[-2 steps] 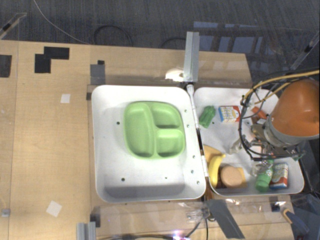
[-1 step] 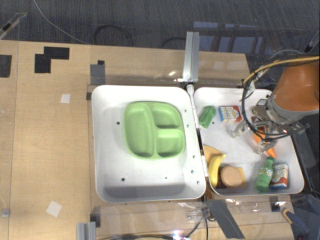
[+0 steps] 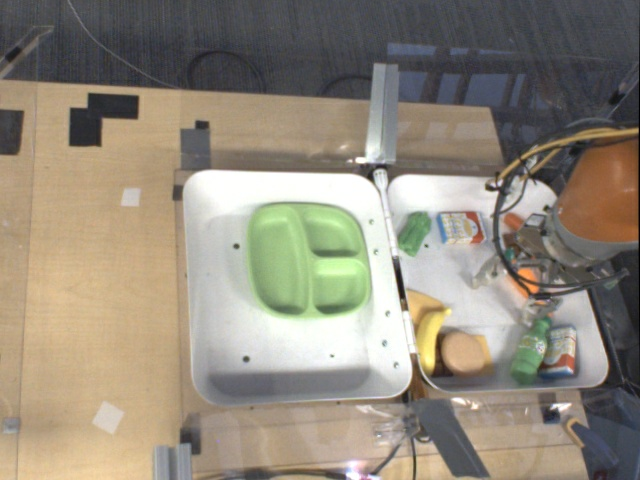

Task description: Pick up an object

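Orange-banded arm (image 3: 598,196) hides tool (image 3: 535,286); grip state unclear; orange item (image 3: 512,222) partly covered, green bottle (image 3: 530,348) beside.

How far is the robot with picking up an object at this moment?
Nothing looks lifted yet. The arm hangs over the right bin, where the banana, green bottle and small carton lie. The divided green tray sits in the left bin. The grasp and lift remain.
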Available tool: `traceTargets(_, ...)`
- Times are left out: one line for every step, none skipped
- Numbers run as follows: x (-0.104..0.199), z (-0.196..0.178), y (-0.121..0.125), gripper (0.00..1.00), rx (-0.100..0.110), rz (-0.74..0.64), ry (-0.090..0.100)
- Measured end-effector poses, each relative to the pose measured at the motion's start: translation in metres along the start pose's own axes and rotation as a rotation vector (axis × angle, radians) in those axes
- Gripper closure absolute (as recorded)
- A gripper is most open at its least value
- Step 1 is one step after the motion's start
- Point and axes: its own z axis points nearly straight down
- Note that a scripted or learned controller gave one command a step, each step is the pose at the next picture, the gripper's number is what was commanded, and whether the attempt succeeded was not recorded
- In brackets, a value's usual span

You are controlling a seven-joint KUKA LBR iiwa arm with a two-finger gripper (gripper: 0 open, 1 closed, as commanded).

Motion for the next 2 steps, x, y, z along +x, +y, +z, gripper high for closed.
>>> traceTargets(0.024,-0.001,0.026,0.0,0.003,-0.025,-0.001)
traceTargets(-0.01,-0.002,0.051,0.0,0.005,-0.045,-0.001)
